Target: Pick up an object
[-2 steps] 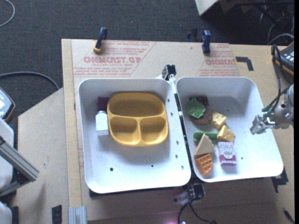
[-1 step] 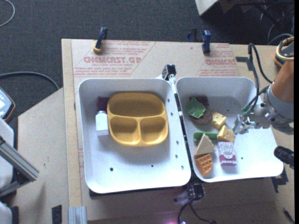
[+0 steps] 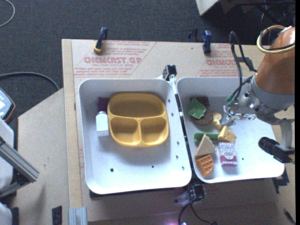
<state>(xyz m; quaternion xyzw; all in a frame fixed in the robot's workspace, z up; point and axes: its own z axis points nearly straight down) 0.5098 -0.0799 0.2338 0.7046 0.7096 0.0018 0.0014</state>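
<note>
The task is judged to be at an early stage: nothing is seen lifted, and every item in the right bin (image 3: 262, 170) lies on its floor. The end effector (image 3: 230, 116) is positioned low over the cluster of toy food at that bin's left side, just beside a yellow piece (image 3: 217, 121) and a brown cookie (image 3: 204, 119), near a green leaf (image 3: 197, 108). Whether it is open or closed cannot be told. A cheese wedge (image 3: 227, 134), a red carton (image 3: 228, 154) and a waffle (image 3: 205, 164) lie nearer the front. A grasp and a lift are left to be done.
</note>
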